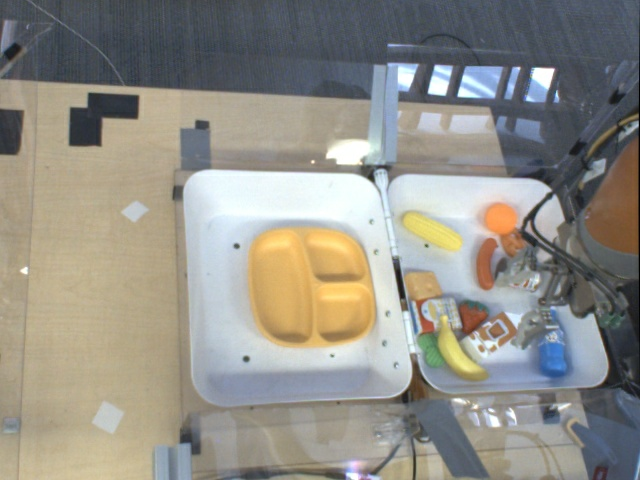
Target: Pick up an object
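Gripper (528, 298): hovers in right bin (455, 193); jaw state cannot be told.
Nearest: blue bottle (552, 353), upright, at five o'clock.

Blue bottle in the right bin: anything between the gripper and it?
Nothing visible. The gripper hangs right above the blue bottle at the right bin's near right corner. The nearest neighbour, a red-and-white packet, lies just to the bottle's left, beside the path.

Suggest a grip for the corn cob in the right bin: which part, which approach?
Take the corn cob at its middle, from straight above, with the pinch across its narrow width. It lies flat on the right bin floor, long axis running upper-left to lower-right, apart from the other items, so both sides look free.
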You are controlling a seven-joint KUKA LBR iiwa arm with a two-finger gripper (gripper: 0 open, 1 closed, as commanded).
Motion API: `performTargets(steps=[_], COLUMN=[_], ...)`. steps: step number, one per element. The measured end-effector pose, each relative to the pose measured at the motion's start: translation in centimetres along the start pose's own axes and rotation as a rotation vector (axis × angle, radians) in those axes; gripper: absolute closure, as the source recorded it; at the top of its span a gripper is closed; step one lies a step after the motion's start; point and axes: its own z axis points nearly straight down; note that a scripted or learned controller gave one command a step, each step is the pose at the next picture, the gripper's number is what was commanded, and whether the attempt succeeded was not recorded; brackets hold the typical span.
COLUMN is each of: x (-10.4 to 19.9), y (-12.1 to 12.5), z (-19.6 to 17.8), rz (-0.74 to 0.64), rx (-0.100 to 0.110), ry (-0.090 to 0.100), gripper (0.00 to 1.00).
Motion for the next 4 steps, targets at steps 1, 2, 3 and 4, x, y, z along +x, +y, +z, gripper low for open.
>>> performTargets(steps=[1,2,3,4], x=[-1.3,-7.1,-6.5,-13.6], y=[-5.5,-5.3,-5.3,-2.3], z=[-1.4,9.6,6.5,9.9], rz=[-0.051,0.126,0.198,0.635], rx=[0.003,0.003,0.001,-0.001], ry=[-0.004,-0.011,-0.005,-0.005], gripper=[0.0,0.0,0.0,0.0])
